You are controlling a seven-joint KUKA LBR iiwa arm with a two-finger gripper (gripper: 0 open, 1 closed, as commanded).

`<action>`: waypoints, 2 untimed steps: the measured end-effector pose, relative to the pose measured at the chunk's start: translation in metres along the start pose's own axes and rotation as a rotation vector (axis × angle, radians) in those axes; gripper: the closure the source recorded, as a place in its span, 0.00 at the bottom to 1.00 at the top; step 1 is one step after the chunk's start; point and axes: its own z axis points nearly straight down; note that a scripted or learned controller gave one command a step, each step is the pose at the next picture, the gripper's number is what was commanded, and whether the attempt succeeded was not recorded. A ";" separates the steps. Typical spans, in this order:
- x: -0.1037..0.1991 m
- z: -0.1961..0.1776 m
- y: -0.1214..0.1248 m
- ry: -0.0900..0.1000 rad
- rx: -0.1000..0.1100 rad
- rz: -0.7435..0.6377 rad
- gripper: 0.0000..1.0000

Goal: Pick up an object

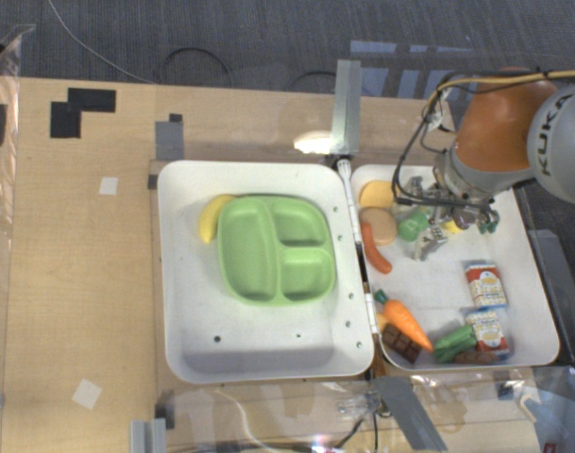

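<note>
My gripper [431, 234] hangs low over the upper middle of the right bin [537, 291], under the orange wrist band. A small green object [411, 225] lies right against its left side; whether it is gripped is not visible. Just left of that are a tan bun-like piece [380, 226], a yellow piece [374, 193] and a red sausage [377, 254]. Further down the bin lie a carrot [406, 321], a chocolate bar [400, 343], a green vegetable [454, 341] and two small cartons [483, 284] [486, 328].
The left bin [188, 328] holds a green divided plate [276, 248] with a banana [209, 217] tucked at its upper left. A metal divider [356, 243] separates the bins. Cables loop from the arm above the right bin's top edge.
</note>
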 end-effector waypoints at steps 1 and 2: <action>-0.026 0.000 -0.003 0.003 -0.001 -0.189 0.00; -0.016 -0.029 -0.051 0.000 0.000 -0.406 0.00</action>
